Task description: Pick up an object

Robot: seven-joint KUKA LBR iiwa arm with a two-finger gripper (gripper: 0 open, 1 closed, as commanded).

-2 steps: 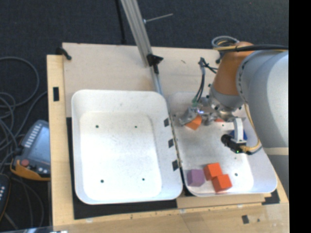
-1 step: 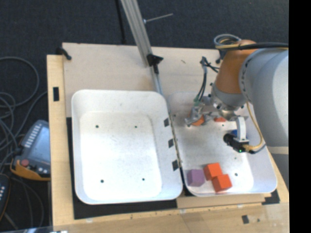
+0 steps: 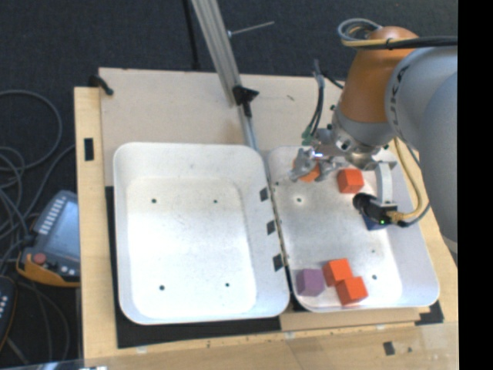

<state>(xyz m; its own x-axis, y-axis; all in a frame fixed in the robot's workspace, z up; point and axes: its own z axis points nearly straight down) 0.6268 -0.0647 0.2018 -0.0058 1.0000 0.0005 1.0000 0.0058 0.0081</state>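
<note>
My gripper (image 3: 305, 166) hangs over the back left part of the right bin (image 3: 323, 222). A small orange piece (image 3: 310, 176) peeks out right at its tip, mostly hidden by it. Just to the right lies an orange block (image 3: 350, 180), apart from the gripper. At the bin's front sit a purple block (image 3: 310, 281) and two orange blocks (image 3: 337, 270) (image 3: 351, 289), close together.
The left bin (image 3: 189, 230) lies beside the right one, their rims meeting at the middle. A slanted metal rail (image 3: 223, 56) rises from behind the bins. A black cable plug (image 3: 373, 209) hangs from the wrist over the right bin.
</note>
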